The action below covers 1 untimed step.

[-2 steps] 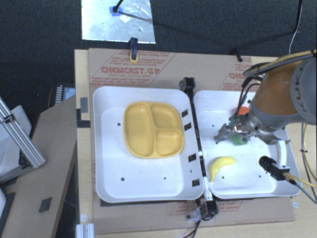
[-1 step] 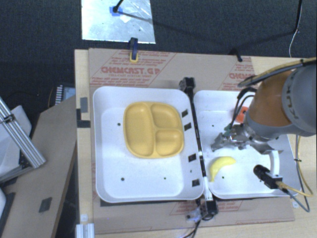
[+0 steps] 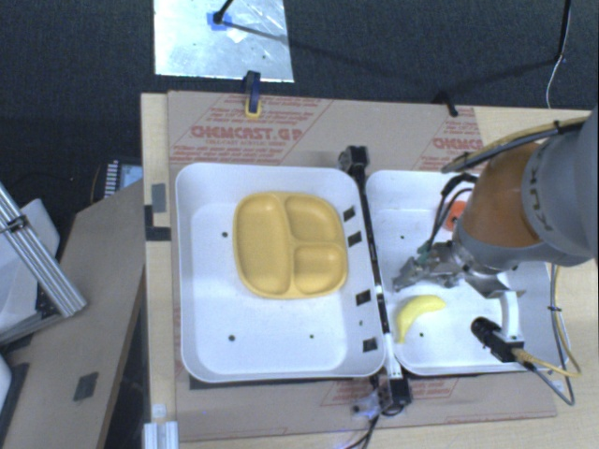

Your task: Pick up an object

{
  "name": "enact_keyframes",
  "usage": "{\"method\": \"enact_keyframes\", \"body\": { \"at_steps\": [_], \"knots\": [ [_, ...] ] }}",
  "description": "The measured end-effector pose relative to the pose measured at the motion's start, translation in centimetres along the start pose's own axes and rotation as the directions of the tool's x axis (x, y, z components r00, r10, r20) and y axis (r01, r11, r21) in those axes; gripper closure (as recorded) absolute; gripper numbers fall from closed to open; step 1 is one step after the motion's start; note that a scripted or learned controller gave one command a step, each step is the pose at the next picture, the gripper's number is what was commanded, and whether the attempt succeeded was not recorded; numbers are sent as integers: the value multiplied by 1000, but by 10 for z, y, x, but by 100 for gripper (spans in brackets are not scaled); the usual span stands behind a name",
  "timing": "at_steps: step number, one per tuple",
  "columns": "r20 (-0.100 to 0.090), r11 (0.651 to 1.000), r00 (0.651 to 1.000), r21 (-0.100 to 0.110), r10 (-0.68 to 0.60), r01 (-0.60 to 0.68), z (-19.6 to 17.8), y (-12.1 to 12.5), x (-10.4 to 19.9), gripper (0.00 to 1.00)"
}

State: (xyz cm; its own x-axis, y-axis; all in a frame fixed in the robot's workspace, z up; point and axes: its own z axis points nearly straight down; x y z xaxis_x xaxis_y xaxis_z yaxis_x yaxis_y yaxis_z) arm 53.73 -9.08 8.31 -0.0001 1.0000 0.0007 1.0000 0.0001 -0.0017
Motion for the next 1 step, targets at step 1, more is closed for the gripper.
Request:
{"method": "enact_keyframes", "body": {
  "at_steps": [1],
  "knots": [
    [1,1000,1000,-4,1,-1,-12,1,0,100]
  ]
}}
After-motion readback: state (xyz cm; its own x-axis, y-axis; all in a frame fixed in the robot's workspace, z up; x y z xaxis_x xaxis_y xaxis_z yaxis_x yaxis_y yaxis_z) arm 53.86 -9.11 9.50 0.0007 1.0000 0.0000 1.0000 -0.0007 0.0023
